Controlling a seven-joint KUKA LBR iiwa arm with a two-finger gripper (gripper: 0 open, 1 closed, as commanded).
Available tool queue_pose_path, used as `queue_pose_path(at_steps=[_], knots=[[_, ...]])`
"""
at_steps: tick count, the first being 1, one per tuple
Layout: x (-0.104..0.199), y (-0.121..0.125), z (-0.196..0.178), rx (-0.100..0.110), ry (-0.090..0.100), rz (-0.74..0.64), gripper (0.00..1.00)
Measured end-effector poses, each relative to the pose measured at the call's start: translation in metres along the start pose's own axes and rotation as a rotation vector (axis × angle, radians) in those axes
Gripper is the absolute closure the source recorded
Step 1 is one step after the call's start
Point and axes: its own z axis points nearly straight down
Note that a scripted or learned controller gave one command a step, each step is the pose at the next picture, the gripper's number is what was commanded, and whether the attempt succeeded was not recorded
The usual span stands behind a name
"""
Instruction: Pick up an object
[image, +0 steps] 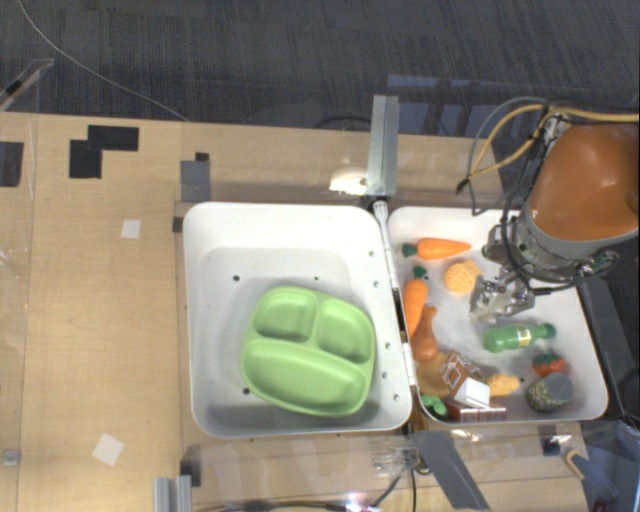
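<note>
My gripper (497, 299) hangs low over the middle of the right bin (592, 398), under the arm's orange band. A green bottle (518, 337) lies just below it. A yellow textured fruit (460, 277) sits to its left. Two orange carrots lie nearby, one (441, 248) near the bin's back and one (414, 303) along the left wall. I see nothing held between the fingers.
The left bin (215, 300) holds a green divided plate (310, 350). In the right bin's front lie a brown bottle (427, 338), a small box (466, 385), a dark round object (549, 392) and a tomato-like piece (546, 364).
</note>
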Motion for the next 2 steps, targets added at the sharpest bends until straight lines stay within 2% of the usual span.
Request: queue_pose_path(at_steps=[1, 2], knots=[[0.101, 0.052, 0.002, 0.007, 0.002, -0.395, 1.0], [0.045, 0.025, -0.079, 0.013, -0.002, -0.183, 1.0]])
